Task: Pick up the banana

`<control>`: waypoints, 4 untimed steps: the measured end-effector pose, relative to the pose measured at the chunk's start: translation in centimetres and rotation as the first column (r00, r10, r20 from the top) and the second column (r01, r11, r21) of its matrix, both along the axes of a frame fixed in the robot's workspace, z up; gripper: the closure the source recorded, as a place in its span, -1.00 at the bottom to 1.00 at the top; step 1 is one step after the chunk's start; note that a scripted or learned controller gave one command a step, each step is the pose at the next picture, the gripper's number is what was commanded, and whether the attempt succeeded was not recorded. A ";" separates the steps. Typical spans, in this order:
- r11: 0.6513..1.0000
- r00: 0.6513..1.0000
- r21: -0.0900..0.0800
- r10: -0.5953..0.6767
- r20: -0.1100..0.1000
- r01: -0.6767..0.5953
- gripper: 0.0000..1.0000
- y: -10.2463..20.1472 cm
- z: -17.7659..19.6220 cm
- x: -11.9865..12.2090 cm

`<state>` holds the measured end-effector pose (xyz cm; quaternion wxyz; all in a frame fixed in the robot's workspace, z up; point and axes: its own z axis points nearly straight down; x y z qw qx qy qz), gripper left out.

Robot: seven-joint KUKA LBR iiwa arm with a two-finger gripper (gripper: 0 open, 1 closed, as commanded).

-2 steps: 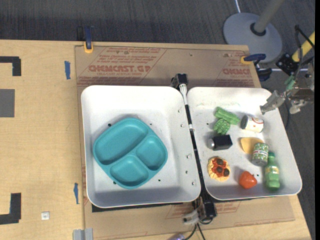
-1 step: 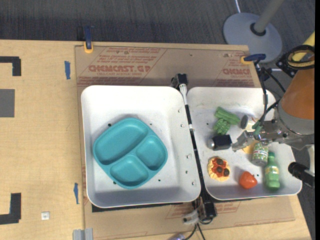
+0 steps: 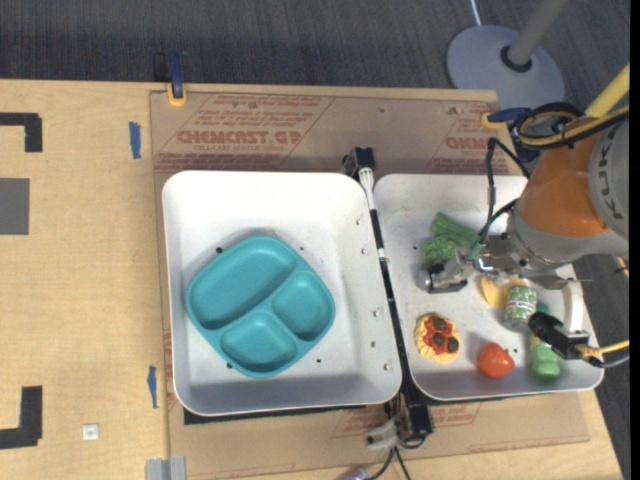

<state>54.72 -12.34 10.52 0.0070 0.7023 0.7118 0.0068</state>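
Note:
A small yellow patch of the banana (image 3: pixel 491 291) shows in the right bin (image 3: pixel 400 203), mostly hidden under my wrist. My gripper (image 3: pixel 445 274) hangs low over the bin floor just left of the banana, below a green leafy toy (image 3: pixel 450 232). Nothing shows in its grasp. The grey arm with its orange band (image 3: pixel 562 200) reaches in from the right and covers the bin's right side.
A small labelled jar (image 3: pixel 519 304) stands right of the banana. A pizza slice toy (image 3: pixel 437 336), a red tomato (image 3: pixel 495 360) and a green item (image 3: pixel 546 364) lie along the right bin's front. A teal divided plate (image 3: pixel 260 304) sits in the left bin (image 3: pixel 200 208).

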 end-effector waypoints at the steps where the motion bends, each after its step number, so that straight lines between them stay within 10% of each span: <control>1: 0.981 0.981 -0.007 0.192 0.011 -0.192 -1.00 1.4 -0.2 -0.5; 2: 0.993 0.993 0.001 -0.114 -0.010 0.114 -1.00 1.6 -1.8 -6.5; 3: 0.993 0.993 0.000 -0.115 -0.010 0.115 -1.00 1.6 -1.8 -6.5; 4: 0.994 0.994 -0.001 -0.106 -0.017 0.106 -1.00 -6.3 7.4 -2.3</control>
